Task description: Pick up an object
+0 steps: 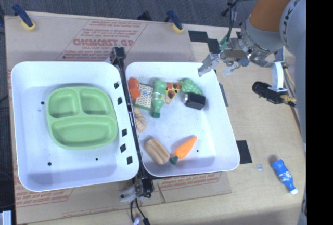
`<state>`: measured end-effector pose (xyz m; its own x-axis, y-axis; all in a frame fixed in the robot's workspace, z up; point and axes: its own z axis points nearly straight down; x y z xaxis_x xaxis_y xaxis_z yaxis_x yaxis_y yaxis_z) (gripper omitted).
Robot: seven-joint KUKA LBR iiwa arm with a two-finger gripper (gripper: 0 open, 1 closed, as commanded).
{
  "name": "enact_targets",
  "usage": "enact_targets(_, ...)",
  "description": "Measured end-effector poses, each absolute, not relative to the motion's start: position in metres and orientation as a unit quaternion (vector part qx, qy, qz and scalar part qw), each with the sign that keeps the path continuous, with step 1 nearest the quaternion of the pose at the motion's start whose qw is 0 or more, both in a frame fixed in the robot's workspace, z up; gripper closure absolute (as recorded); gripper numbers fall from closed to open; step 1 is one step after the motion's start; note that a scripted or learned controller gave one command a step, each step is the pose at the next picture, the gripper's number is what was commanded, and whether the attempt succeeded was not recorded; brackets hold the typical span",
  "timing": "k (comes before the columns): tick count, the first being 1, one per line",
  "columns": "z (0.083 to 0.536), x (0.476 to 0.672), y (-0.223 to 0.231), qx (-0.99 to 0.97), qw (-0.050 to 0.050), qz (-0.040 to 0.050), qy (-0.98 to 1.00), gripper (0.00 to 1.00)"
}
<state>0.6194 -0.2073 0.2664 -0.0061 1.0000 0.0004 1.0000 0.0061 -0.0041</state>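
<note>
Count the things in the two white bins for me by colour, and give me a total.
Green: 3, the divided plate, the bottle and the leafy vegetable
Orange: 2, the carrot and the orange piece
Tan: 2, the bread roll and the small tan piece
Black: 1, the block
Multicoloured: 1, the patterned piece
Total: 9

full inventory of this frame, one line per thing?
bins: 2, white, side by side on bench
divided plate: 1, green, left bin
carrot: 1, orange, right bin, front
bread roll: 1, tan, left of carrot
black block: 1, right bin, rear right
green bottle: 1, right bin, rear middle
other toy food: several, mixed colours, rear of right bin; too jumbled to count
blue bottle: 1, on bench, right of bins
clamps: 2, blue and yellow, bench rear edge
arm: 1, grey with orange band, right
gripper: 1, open, above right bin's rear right corner
</note>
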Motion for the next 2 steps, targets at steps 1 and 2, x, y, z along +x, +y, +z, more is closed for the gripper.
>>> enact_targets(1,0.096,0.563,-0.185,-0.723,0.003,0.0017,-0.690,0.00)
enact_targets(2,0.092,0.629,-0.156,-0.529,0.001,0.0006,-0.849,0.00)
